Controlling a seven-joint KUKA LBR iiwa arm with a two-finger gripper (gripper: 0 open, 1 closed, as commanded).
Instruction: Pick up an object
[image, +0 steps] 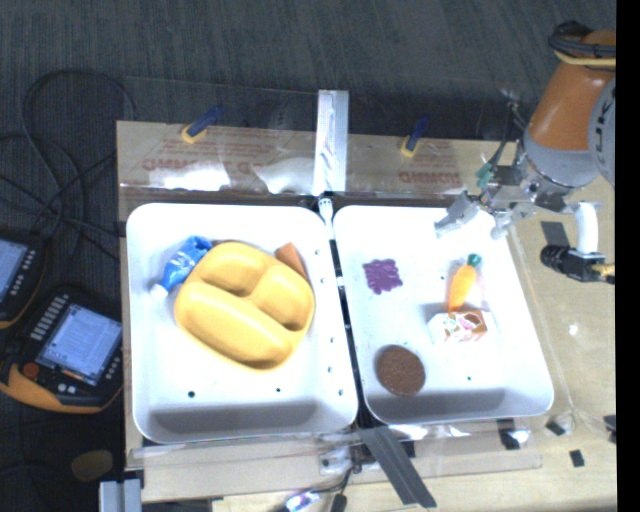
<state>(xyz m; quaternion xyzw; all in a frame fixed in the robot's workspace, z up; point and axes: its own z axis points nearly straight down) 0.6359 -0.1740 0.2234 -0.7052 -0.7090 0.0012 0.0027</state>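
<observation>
The right bin (520, 330) holds a small purple piece (382, 274), an orange toy carrot (461, 283) with a green top, a white and orange packet (458, 326) just below it, and a brown disc (401, 369) near the front. My gripper (474, 220) hangs over the bin's far right corner, above and behind the carrot. Its two fingers are spread open with nothing between them. The arm's orange band (560, 115) rises behind it at the upper right.
The left bin (150, 390) holds a large yellow bun-shaped object (245, 300), a blue crumpled wrapper (182, 262) and a brown-orange piece (291, 257) tucked behind it. A raised divider (340, 300) separates the bins. Cables and a pendant (70, 345) lie at far left.
</observation>
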